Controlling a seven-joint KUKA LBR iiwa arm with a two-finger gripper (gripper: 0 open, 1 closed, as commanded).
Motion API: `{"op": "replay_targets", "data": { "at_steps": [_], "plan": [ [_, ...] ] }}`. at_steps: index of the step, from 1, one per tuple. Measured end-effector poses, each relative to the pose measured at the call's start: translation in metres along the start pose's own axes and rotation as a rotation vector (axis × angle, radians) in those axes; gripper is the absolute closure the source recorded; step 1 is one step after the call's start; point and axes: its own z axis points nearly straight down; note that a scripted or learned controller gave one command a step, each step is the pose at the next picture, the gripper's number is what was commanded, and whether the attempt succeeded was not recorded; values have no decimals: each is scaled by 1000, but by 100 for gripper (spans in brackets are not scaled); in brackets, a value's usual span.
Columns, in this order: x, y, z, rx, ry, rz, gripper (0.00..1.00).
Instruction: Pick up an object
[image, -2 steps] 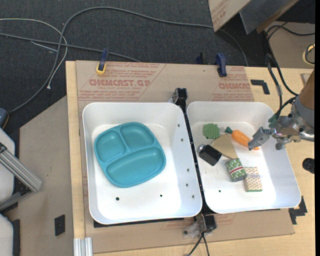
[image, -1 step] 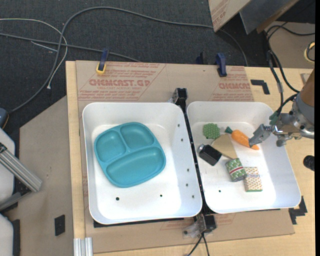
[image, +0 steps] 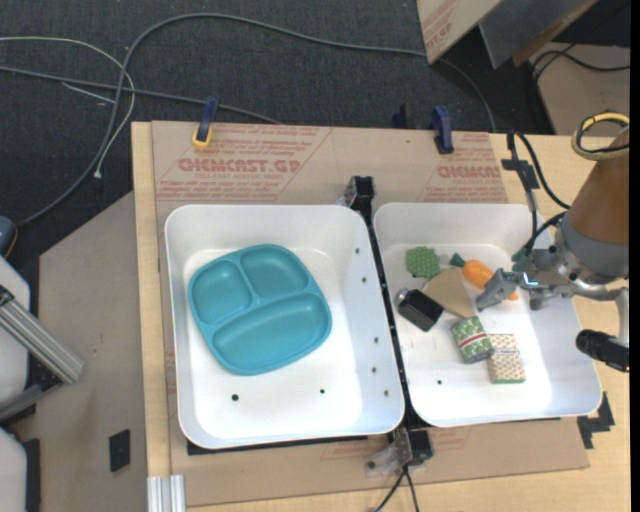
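Note:
The right bin (image: 560, 400) holds several small items: a green knobbly piece (image: 423, 262), an orange piece (image: 478, 270), a tan flat piece (image: 449, 293), a black block (image: 420, 309), a green-and-white box (image: 470, 340) and a patterned box (image: 507, 360). My gripper (image: 505, 285) reaches in from the right and hangs low at the bin's upper right, right beside the orange piece and just above the two boxes. Part of the orange piece is hidden behind the gripper.
In the left bin (image: 200, 400) lies a blue divided plate (image: 262, 307). A black clamp (image: 360, 189) sits where the bins meet at the back. The arm's orange band (image: 610, 205) and cables crowd the right edge.

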Motion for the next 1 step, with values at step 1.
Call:
{"op": "replay_targets", "data": {
  "at_steps": [1],
  "plan": [
    [4,2,40,-6,-2,0,0]
  ]
}}
